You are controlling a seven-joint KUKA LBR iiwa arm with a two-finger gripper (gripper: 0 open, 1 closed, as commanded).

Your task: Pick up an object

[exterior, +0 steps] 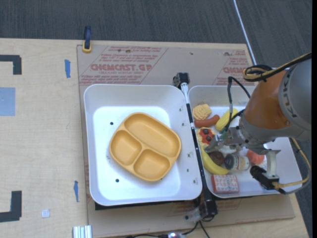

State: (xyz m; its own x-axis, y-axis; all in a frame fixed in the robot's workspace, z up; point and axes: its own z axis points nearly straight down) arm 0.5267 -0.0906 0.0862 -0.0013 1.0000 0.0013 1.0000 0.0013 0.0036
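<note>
Grey metal of the pincer (221,142) hangs low over the left half of the right bin (292,148), and whether it is released or clenched I cannot tell, since the wrist and orange band hide most of it. Nearest, at about six o'clock and seemingly just beside the tip, lies a banana (214,165), its long axis running from eleven to five along the bin's left wall. At twelve o'clock sit a sausage (207,121) and a ridged yellow piece (201,111); another yellow fruit (226,119) lies at one o'clock. A speckled pink block (225,183) rests further off at six. Toys crowd close, so neighbours may foul any descent. Well apart at nine o'clock, the left bin (99,148) holds a divided yellow tray (144,146)
</note>
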